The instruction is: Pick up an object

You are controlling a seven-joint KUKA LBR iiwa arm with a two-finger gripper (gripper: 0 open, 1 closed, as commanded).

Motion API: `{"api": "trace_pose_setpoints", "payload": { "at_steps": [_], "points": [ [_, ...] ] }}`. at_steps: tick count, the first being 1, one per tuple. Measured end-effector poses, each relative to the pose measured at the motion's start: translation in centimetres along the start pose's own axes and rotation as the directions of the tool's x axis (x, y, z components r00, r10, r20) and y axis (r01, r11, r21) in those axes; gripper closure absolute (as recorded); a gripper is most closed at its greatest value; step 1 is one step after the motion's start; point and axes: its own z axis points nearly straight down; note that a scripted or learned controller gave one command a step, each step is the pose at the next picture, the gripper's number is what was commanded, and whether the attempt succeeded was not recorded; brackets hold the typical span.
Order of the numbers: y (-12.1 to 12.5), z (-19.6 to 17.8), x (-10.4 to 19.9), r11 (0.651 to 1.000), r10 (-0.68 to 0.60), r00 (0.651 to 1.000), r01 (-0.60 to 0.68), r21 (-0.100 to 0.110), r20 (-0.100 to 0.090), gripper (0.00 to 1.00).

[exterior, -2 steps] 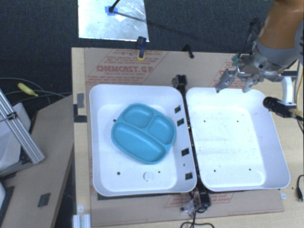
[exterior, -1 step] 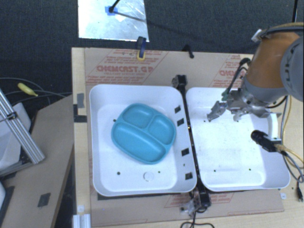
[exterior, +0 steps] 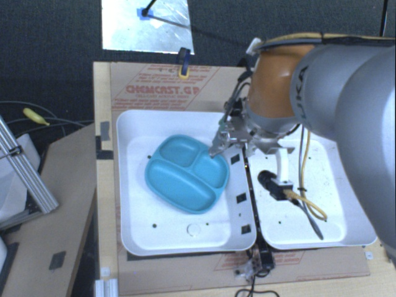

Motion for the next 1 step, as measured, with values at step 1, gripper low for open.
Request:
{"api": "trace_pose_setpoints", "payload": {
  "at_steps": [1],
  "points": [
    [2.25, -10.68, 2.72, 1.0, 0.01, 1.0, -0.01, -0.013, 0.003, 0.0]
  ]
}}
